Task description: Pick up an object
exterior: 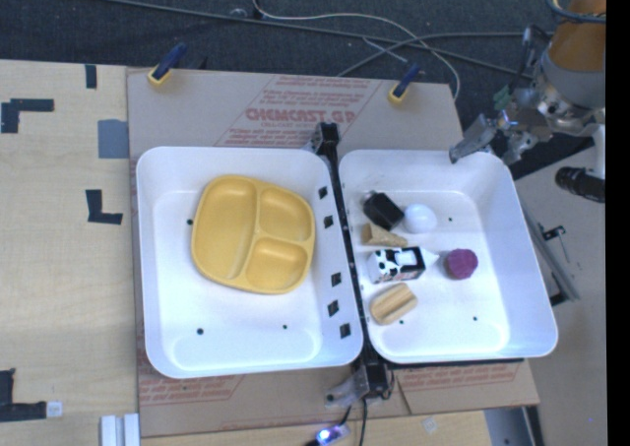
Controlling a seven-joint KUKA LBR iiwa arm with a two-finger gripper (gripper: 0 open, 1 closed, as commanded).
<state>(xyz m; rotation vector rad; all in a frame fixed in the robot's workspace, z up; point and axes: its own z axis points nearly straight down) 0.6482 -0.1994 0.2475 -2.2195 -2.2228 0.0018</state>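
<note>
Objects for picking are several, and I go over them from the left. On the surface [59, 286] stand two bins side by side. The left bin [148, 267] holds a yellow divided plate [253, 234], which lies flat and looks too wide and low for an easy pinch.

The right bin [527, 267] holds the small things. Near its left wall there is a black piece [383, 209], and just below it a tan wedge [382, 236]; the two look touching or almost touching. Beside the black piece lies a white ball [420, 219]. Lower down is a black-and-white spotted block [398, 263], close under the wedge, and below that a tan bread-like block [393, 303]. A purple ball [460, 263] lies apart from the others, toward the middle of the bin.

My fingers [487, 142] hang above the far right corner of this bin, outside the cluster and touching nothing. Whether they are spread or pressed together, I cannot tell from this angle.

In my judgement the step in hand is the approach, so the choice of target matters most. I would take the purple ball or the bread-like block, because each has free room on both sides. I should come down straight from above, centred on the thing, with the closing line across its narrow side. The crowded group by the left wall is risky: one finger may land on a neighbour and push the target away.
</note>
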